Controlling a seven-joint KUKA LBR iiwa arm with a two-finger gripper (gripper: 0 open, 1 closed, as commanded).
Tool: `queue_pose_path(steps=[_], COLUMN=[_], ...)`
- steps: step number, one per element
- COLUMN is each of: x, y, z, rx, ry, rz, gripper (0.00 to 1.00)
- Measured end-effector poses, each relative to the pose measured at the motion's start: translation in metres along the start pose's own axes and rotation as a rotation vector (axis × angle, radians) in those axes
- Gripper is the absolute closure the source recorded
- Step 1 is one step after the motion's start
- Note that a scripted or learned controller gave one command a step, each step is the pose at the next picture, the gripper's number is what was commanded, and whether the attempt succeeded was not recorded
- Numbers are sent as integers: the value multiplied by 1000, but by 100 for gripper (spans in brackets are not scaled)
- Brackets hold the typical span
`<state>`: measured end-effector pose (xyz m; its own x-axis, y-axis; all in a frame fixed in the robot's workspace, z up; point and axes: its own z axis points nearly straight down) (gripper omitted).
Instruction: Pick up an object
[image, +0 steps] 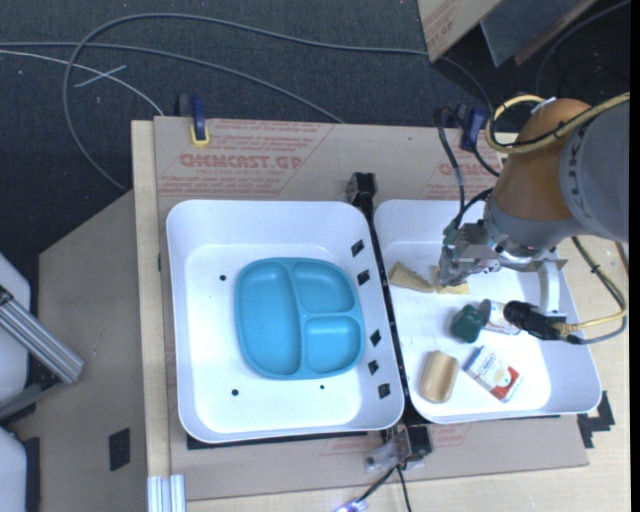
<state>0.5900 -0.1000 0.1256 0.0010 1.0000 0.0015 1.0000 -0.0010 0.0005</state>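
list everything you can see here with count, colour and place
divided plate: 1, light blue, middle of the left bin
left bin: 1, white, left half of the bench
right bin: 1, white, right half of the bench
tan wedge: 1, tan, upper left of the right bin
green-capped tube: 1, dark green and white, centre of the right bin
beige cylinder: 1, beige, lower left of the right bin
small packet: 1, red, white and blue, lower right bin
arm: 1, grey with orange band, over the right bin
claw: 1, low beside the tan wedge

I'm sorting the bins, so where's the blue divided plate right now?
The blue divided plate lies in the middle of the left bin.
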Motion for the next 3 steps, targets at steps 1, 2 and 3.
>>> queue_pose_path(steps=[1, 2, 3], x=[8, 3, 3], y=[9, 12, 13], z=[-57, -121, -131], rx=[-6, -8, -2], ry=[-2, -3, -1], rz=[-3, -2, -2], gripper=[100, 100, 100])
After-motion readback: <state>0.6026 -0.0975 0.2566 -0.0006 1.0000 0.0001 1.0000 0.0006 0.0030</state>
